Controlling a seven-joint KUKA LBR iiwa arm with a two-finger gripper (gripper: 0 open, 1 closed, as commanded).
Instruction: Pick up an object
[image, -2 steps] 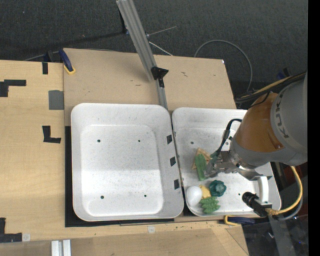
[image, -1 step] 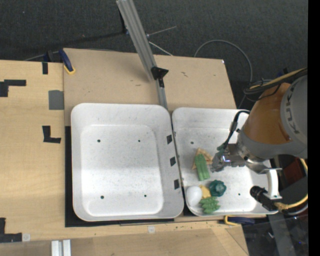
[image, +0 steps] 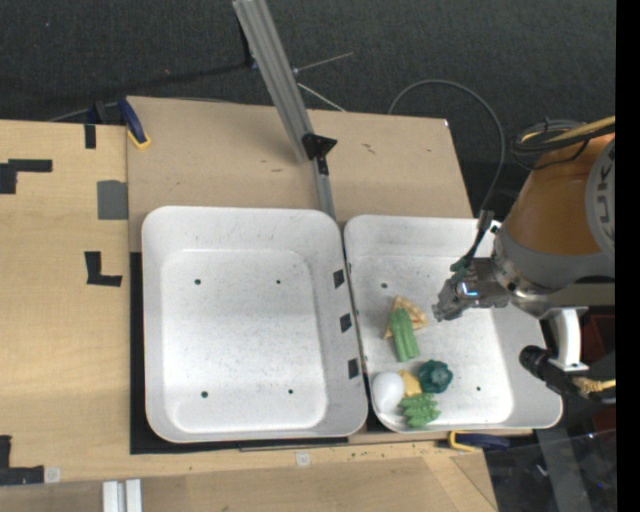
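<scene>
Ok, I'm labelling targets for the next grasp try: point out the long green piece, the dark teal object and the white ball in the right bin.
long green piece (image: 404, 337), camera view, middle of its length.
dark teal object (image: 435, 376), camera view, its centre.
white ball (image: 387, 386), camera view, top of its rounded surface.

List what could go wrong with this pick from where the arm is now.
1. The hand sits beside the long green piece, not over it; a straight descent would likely meet bare bin floor.
2. The green piece lies against a tan item, so a grasp may catch both or knock one aside.
3. The white ball, dark teal object and light green toy crowd the right bin's near wall, leaving little approach room.
</scene>
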